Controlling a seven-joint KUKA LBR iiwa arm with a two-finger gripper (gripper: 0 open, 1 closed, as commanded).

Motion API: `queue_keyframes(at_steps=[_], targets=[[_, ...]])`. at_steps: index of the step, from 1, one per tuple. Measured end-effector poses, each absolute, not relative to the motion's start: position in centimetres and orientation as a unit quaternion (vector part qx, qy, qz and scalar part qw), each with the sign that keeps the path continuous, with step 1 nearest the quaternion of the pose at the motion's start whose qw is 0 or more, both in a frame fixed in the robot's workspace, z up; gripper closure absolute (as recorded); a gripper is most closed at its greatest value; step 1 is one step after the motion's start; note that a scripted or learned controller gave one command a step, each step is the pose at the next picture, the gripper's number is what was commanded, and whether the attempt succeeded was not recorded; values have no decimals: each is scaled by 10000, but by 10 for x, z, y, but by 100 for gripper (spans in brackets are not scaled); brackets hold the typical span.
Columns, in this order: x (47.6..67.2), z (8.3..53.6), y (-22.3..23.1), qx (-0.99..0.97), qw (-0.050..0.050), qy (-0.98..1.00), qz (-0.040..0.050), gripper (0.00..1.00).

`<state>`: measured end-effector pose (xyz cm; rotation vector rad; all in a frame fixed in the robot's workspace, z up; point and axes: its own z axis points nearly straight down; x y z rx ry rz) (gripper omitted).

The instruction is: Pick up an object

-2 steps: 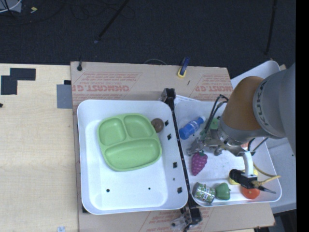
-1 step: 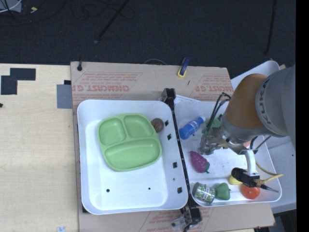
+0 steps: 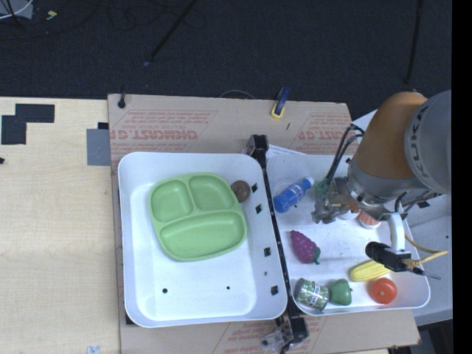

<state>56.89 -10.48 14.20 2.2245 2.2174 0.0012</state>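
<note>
In the right bin [image 3: 346, 304] my gripper [image 3: 325, 211] hangs low over the white floor, just right of a blue bottle [image 3: 292, 195] and above a purple eggplant-like toy [image 3: 303, 245]. Along the bin's front edge lie a tin can [image 3: 312, 295], a green pepper [image 3: 340, 291], a yellow toy [image 3: 368, 271] and a red tomato [image 3: 383, 290]. A small orange-red thing [image 3: 366, 217] peeks out under the wrist.
The left bin [image 3: 140, 286] holds a green divided plate [image 3: 198, 216] with a small brown ball [image 3: 240, 190] at its upper right corner. A black divider [image 3: 271, 227] runs between the bins. The arm [image 3: 402, 146] covers the right bin's far right part.
</note>
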Motion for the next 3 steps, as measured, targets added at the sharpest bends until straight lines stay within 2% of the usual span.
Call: queue_keyframes(at_steps=[2, 3], targets=[[572, 230, -106, 7071, 3, 7071, 4, 100], [550, 239, -58, 7059, -24, 7083, -3, 100]])
